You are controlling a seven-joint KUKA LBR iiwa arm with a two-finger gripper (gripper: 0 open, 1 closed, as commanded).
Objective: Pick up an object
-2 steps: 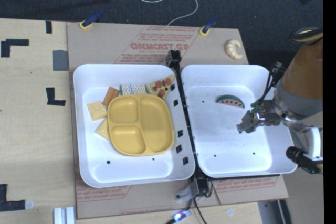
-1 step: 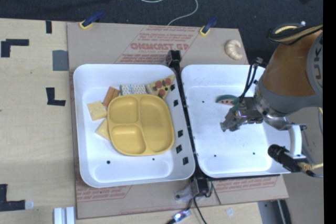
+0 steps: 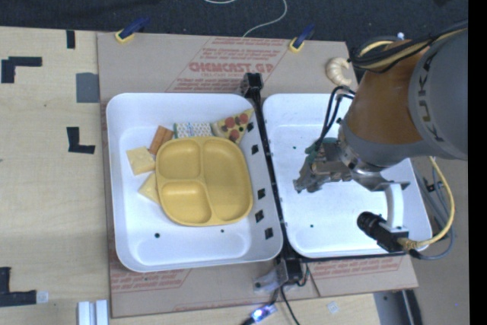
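The grey two-finger gripper [image 3: 310, 177] hangs low over the right white bin [image 3: 304, 236]; whether it is spread or closed cannot be told. Pickable things sit in the left white bin [image 3: 125, 240]: a yellow divided plastic plate [image 3: 204, 180] covering flat tan pieces [image 3: 141, 160], probably hindering any grasp.

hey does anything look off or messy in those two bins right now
Mildly. In the left bin, the yellow divided plate lies on top of a heap of small flat pieces, hiding most of them. The gripper is over the right bin, away from that pile.
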